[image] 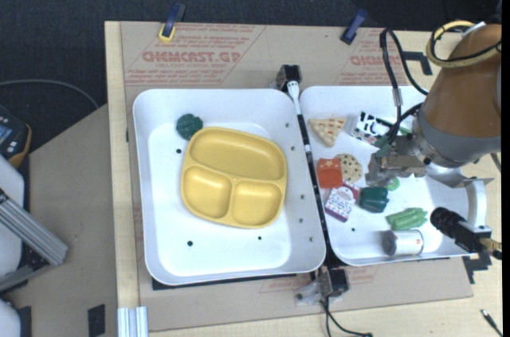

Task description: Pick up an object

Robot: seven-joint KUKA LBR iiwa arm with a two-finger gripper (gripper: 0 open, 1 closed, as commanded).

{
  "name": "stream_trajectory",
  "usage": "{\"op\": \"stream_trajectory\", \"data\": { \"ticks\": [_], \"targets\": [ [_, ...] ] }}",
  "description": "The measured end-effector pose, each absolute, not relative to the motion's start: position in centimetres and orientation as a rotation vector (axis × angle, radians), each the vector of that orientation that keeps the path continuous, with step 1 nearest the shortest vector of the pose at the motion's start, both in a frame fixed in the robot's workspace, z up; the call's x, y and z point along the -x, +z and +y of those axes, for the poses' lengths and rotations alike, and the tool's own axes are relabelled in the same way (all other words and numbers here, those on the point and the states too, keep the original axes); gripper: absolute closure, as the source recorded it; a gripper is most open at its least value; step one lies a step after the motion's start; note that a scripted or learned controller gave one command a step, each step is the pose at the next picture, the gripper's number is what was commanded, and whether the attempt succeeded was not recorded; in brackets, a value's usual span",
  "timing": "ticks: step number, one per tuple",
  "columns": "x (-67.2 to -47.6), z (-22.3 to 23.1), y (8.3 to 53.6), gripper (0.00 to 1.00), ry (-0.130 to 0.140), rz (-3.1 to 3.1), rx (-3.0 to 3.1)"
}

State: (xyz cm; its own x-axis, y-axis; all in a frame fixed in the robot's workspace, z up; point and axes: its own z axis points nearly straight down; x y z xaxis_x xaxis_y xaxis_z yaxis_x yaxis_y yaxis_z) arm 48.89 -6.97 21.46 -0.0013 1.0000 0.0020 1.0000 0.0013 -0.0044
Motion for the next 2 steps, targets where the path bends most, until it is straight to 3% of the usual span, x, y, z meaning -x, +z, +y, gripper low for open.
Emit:
{"op": "stream_trajectory", "data": {
  "ticks": [2],
  "targets": [
    [-48.88, -7.03, 21.49, 1.00, 0.000, -2.222, 2.219]
  ]
}}
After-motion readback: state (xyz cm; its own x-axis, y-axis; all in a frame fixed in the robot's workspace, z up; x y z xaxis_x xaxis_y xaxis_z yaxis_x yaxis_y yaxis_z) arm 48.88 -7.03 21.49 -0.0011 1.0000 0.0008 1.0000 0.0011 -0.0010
